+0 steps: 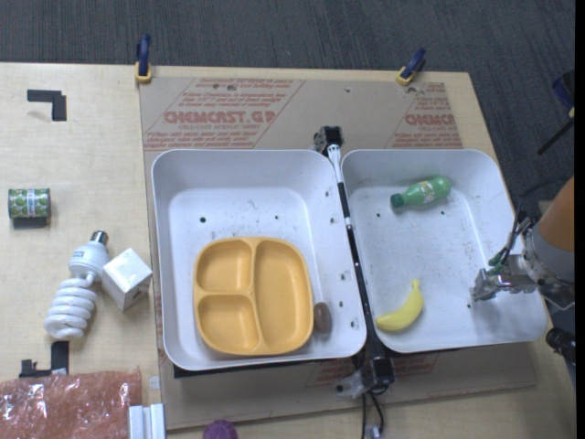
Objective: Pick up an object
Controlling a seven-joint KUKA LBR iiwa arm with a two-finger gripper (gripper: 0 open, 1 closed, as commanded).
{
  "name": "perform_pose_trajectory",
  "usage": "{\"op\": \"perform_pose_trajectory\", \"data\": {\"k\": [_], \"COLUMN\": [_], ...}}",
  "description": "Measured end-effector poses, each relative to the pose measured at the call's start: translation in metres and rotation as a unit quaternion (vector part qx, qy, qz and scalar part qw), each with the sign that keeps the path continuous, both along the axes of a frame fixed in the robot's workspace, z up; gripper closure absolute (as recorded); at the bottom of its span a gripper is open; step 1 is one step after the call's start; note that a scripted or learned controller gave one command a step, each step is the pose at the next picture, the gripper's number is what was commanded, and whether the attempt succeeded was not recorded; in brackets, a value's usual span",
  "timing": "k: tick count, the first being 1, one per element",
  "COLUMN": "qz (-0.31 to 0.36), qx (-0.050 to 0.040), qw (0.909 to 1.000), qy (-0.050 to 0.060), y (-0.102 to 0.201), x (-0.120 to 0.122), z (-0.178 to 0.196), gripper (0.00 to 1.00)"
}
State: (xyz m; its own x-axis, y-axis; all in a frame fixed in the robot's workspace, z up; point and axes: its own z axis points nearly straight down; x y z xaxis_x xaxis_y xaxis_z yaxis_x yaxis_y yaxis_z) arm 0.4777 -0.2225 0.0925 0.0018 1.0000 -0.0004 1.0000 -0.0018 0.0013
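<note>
Two white bins are sitting side by side on the worktop (82, 163). In the left bin (183, 181) a yellow divided plate (253, 295) is lying with three compartments, and a small brownish lump (322, 315) is resting just beside its right edge. In the right bin (457, 323) a green bottle (421, 192) is lying on its side near the far wall, its long axis running almost left to right, cap end pointing left and slightly nearer. A banana (403, 309) is lying near the front, curving, one tip pointing up toward the far side and the other toward the left.

At the right rim of that bin the pincer (494, 282) is hanging, well apart from both items (whether it is open is not something I can tell).

Under the bins a brown sheet (219, 108) is showing red print reading "CHEMCAST". Left of the bins a spiral bulb (75, 291), a white cube (127, 278) and a small green can (28, 205) are lying.
</note>
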Motion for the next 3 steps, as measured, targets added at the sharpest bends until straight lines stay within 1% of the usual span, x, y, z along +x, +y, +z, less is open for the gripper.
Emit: {"op": "perform_pose_trajectory", "data": {"k": [3], "qz": [0.000], "qx": [0.0000], "qw": [1.0000], "qy": [0.000], "y": [-0.0001], "x": [0.0000], "z": [0.0000], "gripper": [1.00]}}
